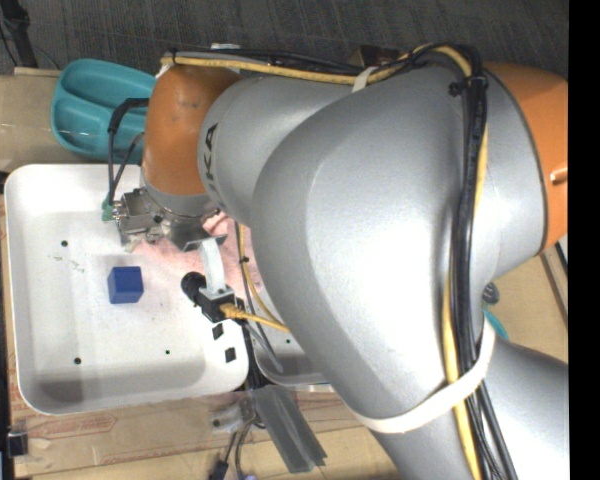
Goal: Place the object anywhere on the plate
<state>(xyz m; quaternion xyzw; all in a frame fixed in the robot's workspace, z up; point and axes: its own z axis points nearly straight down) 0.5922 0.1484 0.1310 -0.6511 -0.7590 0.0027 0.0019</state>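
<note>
Blue cube [126,284] sits flat on the floor of the left white bin [40,388], about midway between the bin's near wall and its far wall and a little left of the middle. It stands alone on bare white plastic and touches neither wall. A few small dark dots mark the floor around it, one nearer the camera and one farther off.

Just beyond the cube and slightly to its right, my gripper [140,223] hangs low over the same bin, near the cube but clear of it. Whether I am open or closed I cannot tell, because my own metal body and wrist cover that part. A faint pink patch [215,224] shows on the floor under my wrist; what it is I cannot make out.

Above me rises the orange band [180,118], and behind it the bulky grey arm [380,218] comes in from the right, covering the second bin almost wholly.

Farthest off, past the bin's far rim, a teal curved plastic thing [90,103] rests on the wooden bench [2,98] at its far left corner.
</note>
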